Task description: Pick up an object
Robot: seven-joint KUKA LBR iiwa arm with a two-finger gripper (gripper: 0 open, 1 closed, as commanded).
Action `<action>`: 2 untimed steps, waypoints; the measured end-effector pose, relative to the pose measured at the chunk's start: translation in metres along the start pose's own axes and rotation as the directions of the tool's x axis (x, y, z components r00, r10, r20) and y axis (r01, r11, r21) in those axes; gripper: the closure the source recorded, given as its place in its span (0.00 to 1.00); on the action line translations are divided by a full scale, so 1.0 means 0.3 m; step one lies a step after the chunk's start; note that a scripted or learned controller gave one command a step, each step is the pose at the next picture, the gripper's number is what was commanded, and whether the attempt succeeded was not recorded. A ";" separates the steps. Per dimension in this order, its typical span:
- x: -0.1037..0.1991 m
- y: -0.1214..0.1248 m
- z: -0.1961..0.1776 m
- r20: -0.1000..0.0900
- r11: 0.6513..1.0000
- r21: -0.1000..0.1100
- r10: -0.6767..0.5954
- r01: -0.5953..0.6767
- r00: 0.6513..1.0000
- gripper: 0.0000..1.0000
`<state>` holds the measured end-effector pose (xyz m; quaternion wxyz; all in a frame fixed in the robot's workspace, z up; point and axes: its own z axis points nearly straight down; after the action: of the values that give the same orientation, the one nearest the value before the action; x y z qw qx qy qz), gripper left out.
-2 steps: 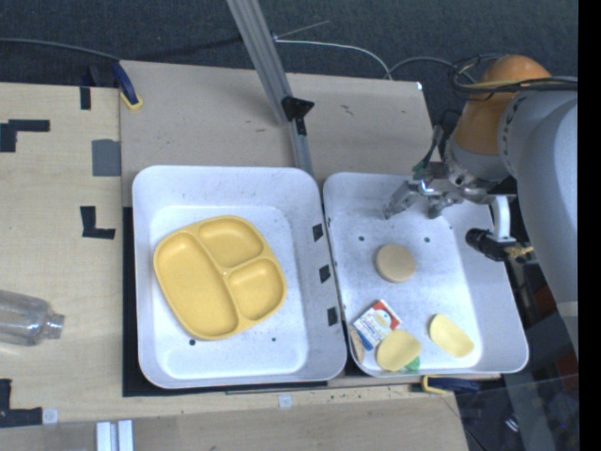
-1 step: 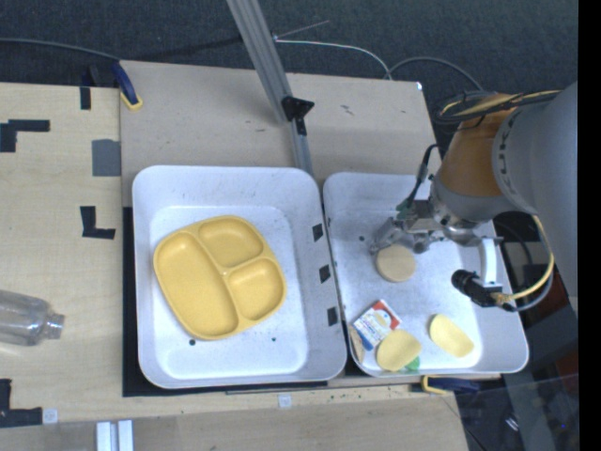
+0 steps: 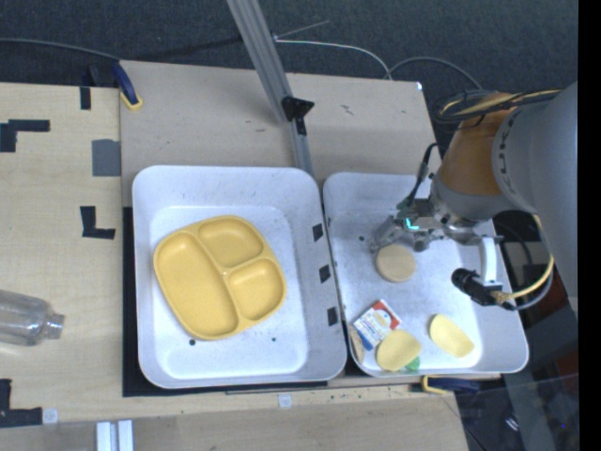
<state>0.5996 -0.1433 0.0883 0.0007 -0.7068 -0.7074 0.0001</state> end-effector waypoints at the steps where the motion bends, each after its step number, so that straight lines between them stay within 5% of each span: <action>1: -0.026 -0.008 0.000 0.000 1.000 0.000 -0.001 0.001 1.000 0.00; 2: -0.086 0.138 -0.056 0.002 1.000 -0.005 -0.002 0.002 1.000 0.00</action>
<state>0.6411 -0.1691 0.1050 -0.0016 -0.7061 -0.7081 -0.0010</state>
